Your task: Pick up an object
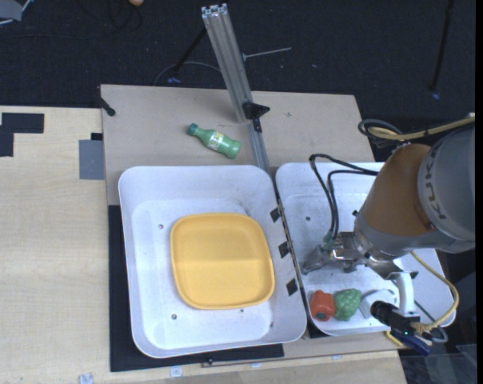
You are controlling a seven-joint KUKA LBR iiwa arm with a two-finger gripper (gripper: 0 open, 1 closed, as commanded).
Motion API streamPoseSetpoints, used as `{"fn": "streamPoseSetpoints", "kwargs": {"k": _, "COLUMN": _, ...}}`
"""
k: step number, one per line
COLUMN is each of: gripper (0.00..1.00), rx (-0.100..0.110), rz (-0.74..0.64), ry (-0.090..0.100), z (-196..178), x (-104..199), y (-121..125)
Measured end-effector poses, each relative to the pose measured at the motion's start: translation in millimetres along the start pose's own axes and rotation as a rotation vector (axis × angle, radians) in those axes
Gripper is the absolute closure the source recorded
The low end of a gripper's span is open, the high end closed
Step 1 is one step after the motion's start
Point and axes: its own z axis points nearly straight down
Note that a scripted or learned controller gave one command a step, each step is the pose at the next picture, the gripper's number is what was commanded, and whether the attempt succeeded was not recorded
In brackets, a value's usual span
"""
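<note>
Reaches in over the right bin by way of the grey arm, wrist bent low so that the gripper hangs near the bin floor, pointing at the divider.

Cannot tell whether the gripper is wide or narrow; too dark and too small to judge. Nothing seen held in it.

Beyond the divider from the gripper, on its far side: the left bin, taken up largely by a flat yellow plate, lying level and hard to pinch from above.

Far off past the bins' back rims, well apart from the gripper: a green bottle on its side on the bare bench, likely out of play.

Just below the gripper, toward the front rim: a red object and a green object, touching, tucked into the corner. Probably the aim here, being nearest; needs a short shift toward that rim before closing.
</note>
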Motion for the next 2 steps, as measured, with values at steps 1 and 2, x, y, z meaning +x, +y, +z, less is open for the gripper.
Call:
{"fn": "streamPoseSetpoints", "kwargs": {"k": 1, "gripper": 1.00, "rx": -0.004, "rz": 0.003, "ry": -0.001, "z": -12.4, "x": -1.6, "y": 0.9}}
{"fn": "streamPoseSetpoints", "kwargs": {"k": 2, "gripper": 1.00, "rx": -0.010, "rz": 0.001, "ry": -0.001, "z": -73.8, "x": 1.9, "y": 0.5}}
